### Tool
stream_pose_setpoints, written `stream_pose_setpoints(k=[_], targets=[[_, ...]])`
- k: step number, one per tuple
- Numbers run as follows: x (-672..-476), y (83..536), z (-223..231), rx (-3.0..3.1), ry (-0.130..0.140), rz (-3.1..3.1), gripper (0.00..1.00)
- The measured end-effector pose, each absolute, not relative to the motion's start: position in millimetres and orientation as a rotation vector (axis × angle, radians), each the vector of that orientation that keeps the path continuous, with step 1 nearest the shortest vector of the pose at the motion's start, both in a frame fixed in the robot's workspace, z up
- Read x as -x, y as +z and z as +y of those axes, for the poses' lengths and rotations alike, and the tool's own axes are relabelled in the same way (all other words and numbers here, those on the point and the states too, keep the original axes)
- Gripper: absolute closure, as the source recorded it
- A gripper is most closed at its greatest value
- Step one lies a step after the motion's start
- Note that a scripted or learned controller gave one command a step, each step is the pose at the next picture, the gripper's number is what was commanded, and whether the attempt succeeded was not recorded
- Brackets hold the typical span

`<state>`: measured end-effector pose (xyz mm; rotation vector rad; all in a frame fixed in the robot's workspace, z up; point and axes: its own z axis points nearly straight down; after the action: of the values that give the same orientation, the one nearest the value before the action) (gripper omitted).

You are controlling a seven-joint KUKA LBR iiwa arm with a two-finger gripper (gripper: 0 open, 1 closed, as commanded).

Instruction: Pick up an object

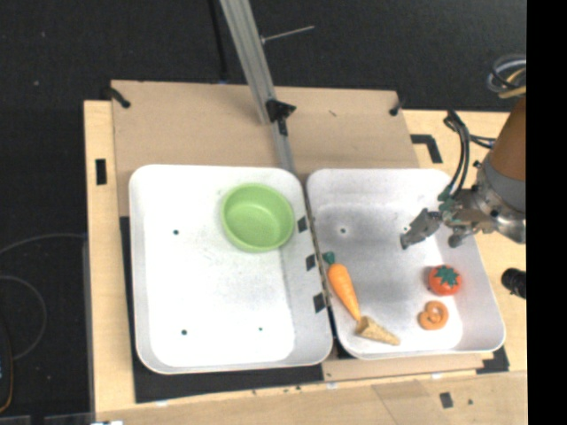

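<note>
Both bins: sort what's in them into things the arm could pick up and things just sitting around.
Could be picked, all in the right bin:
carrot
tomato
pretzel
wedge
The gripper is above this bin.

Just around:
green bowl in the left bin
metal pole

Grey KUKA arm with orange band and dark two-finger gripper

The arm (507, 171) shows an orange-brown band above a grey metallic wrist; black cables loop beside it, and the gripper (436, 227) looks dark grey, perhaps with small green marks at its base.
</note>
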<state>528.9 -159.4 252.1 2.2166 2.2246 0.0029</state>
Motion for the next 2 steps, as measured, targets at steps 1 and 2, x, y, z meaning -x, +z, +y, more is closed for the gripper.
stream_pose_setpoints(k=[1, 2], targets=[[-528.9, 252, -160, -2.218, 0.004, 2.223, 0.0], [-531.4, 190, -156, -2.224, -0.006, 2.223, 0.0]])
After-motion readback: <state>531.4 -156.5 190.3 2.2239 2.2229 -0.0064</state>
